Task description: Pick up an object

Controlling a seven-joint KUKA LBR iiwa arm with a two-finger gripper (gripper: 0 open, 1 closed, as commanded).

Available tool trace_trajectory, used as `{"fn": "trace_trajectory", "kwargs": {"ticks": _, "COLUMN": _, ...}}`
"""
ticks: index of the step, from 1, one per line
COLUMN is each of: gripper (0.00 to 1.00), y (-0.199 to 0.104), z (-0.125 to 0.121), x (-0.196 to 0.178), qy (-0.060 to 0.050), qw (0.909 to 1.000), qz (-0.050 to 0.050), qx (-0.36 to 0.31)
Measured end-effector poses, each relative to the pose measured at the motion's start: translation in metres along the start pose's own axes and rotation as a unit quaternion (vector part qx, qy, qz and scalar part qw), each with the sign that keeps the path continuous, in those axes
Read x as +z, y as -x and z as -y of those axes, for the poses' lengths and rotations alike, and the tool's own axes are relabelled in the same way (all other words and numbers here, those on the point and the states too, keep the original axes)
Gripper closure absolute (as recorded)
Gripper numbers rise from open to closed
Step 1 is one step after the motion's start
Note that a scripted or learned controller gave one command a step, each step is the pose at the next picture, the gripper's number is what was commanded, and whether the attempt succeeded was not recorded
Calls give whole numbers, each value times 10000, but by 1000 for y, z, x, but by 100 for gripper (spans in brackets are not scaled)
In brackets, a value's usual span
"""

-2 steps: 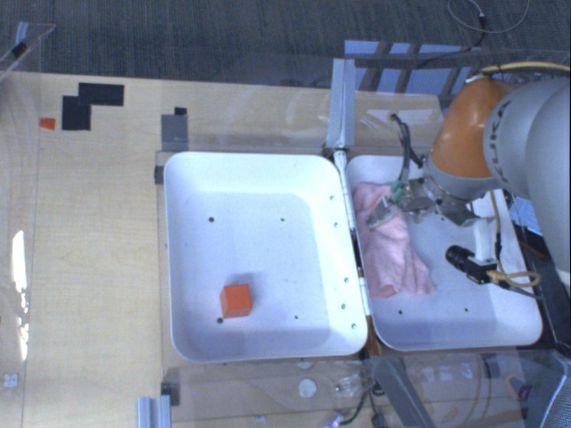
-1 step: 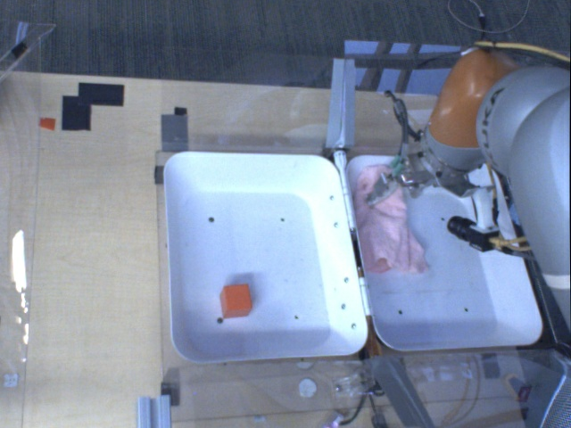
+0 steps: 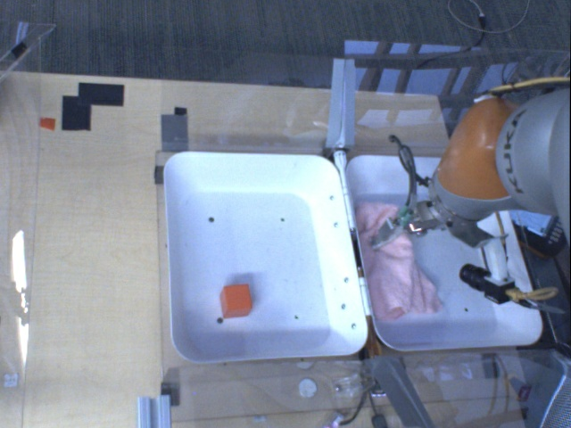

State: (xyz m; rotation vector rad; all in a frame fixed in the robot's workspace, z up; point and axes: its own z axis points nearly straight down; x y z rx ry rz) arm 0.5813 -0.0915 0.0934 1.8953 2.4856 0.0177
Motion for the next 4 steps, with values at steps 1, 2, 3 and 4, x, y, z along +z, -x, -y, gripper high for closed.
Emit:
{"fn": "trace_trajectory", "kwargs": {"ticks": 1, "gripper": 0, "y": 6, "z": -32, "x": 1, "qy": -3, "qw": 10000, "qz": 3, "qx": 95}}
{"fn": "trace_trajectory", "kwargs": {"ticks": 2, "gripper": 0, "y": 6, "z": -32, "x": 1, "qy": -3, "qw": 10000, "qz": 2, "qx": 95}}
{"fn": "trace_trajectory", "kwargs": {"ticks": 3, "gripper": 100, "y": 4, "z": -36, "x": -12, "qy": 41, "qw": 10000, "qz": 7, "qx": 75}}
{"fn": "trace_trajectory", "kwargs": {"ticks": 4, "gripper": 100, "y": 4, "z": -93, "x": -92, "qy": -55, "qw": 9990, "qz": -11, "qx": 448}}
